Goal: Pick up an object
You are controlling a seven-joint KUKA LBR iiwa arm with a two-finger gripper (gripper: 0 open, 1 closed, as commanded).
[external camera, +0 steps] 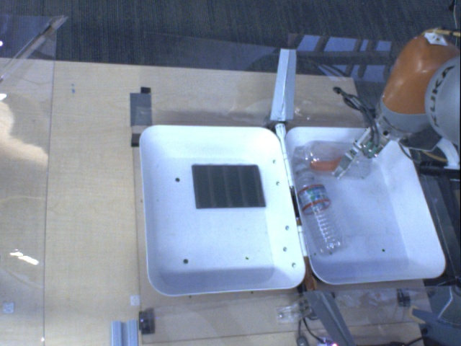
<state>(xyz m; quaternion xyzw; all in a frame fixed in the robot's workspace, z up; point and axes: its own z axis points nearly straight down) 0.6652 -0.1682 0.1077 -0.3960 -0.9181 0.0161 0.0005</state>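
Two white bins (216, 283) sat on the wooden bench; a plastic bottle (318, 211) lay in the right one. Gripper (351, 163) hovered nearby, grasp unclear. Better to centre over the bottle first.

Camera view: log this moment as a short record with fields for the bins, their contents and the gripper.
left bin: holds a dark ridged rectangular pad
right bin: holds a clear plastic bottle lying along its left wall, and a clear wrapper with an orange item at the far end
gripper: low over the far end of the right bin, beside the orange item
grasp: none seen
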